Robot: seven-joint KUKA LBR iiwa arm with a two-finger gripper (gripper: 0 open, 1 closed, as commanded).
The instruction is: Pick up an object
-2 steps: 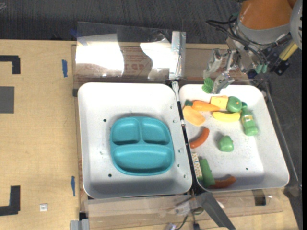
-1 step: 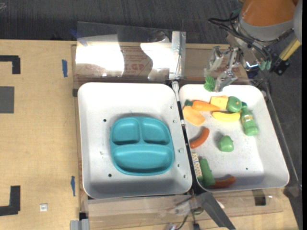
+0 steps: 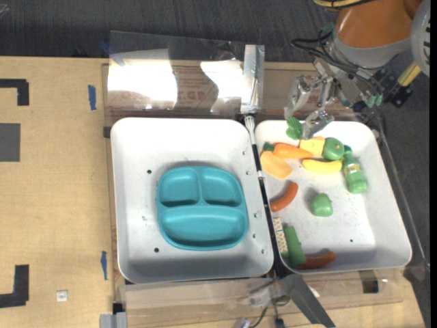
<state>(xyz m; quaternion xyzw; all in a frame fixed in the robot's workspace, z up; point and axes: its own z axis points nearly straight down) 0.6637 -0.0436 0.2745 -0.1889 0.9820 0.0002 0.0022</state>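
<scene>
Left white bin (image 3: 130, 142) holds a teal plastic three-compartment divided plate (image 3: 202, 207), lying flat near the middle. Right white bin (image 3: 382, 231) has the toy food: a pale orange wedge-shaped piece (image 3: 276, 165) by the left wall, a carrot-like orange stick (image 3: 295, 152) just above it, a red-orange sausage-shaped piece (image 3: 285, 195) below, a dark green pickle-like stick (image 3: 293, 243) near the front left, a thin red-orange chili-like piece (image 3: 319, 258) at the front edge beside it. Mid bin: yellow banana-shaped piece (image 3: 321, 165), yellow block (image 3: 313, 146) touching a round green piece (image 3: 333, 149), a light green lump (image 3: 321, 205) apart from the rest, a green can-shaped piece (image 3: 354, 180) further right. Silver two-finger gripper (image 3: 308, 123) sits at the back left corner of the right bin, just beside a small green piece (image 3: 293, 129); can't tell how far apart its jaws are, or whether anything is between them. Grey arm with orange band (image 3: 372, 19) at upper right.
</scene>
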